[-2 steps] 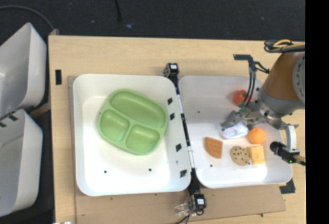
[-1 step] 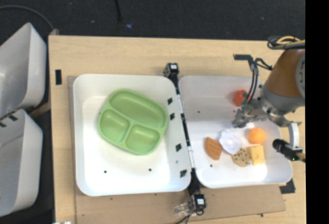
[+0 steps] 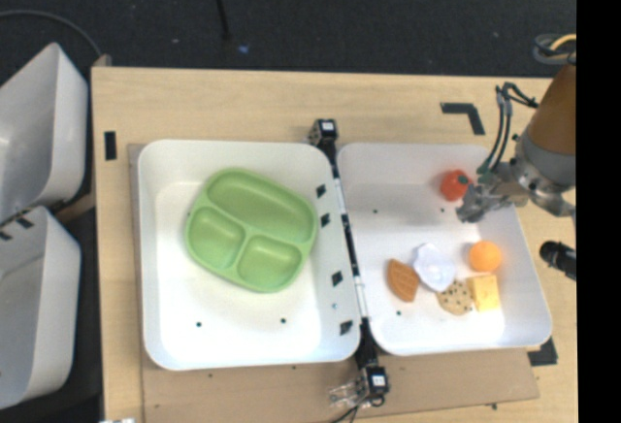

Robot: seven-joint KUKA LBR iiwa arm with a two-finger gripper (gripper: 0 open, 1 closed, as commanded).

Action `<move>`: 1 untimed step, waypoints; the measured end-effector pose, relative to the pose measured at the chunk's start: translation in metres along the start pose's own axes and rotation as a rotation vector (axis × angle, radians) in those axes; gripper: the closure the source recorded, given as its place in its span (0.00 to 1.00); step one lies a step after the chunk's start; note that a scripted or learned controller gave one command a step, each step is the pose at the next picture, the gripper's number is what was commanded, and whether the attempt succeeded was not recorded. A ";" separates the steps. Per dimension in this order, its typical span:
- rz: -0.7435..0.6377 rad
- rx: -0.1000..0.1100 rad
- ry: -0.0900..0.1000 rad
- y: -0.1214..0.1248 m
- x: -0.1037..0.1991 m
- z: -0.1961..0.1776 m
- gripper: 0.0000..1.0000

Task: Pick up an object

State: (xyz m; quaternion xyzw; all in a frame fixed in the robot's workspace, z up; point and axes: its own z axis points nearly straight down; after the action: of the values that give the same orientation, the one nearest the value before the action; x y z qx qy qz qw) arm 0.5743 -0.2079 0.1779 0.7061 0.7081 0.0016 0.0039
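Tool (image 3: 473,206) hovering in the right bin (image 3: 388,329), just right of the red ball (image 3: 452,184), finger state unclear

The table (image 3: 243,101) looks like pale, matt wood. Both white bins (image 3: 165,246) (image 3: 388,178) appear to be smooth plastic with a slight sheen. The green divided plate (image 3: 250,229) in the left bin looks like smooth, matt plastic. The tool (image 3: 475,203) beside the red ball (image 3: 453,184) looks like dull grey metal.
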 end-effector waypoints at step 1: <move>0.000 -0.001 0.000 0.000 0.001 -0.065 1.00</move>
State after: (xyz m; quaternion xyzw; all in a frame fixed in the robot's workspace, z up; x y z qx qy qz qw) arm 0.5735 -0.2068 0.2428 0.7060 0.7082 0.0017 0.0043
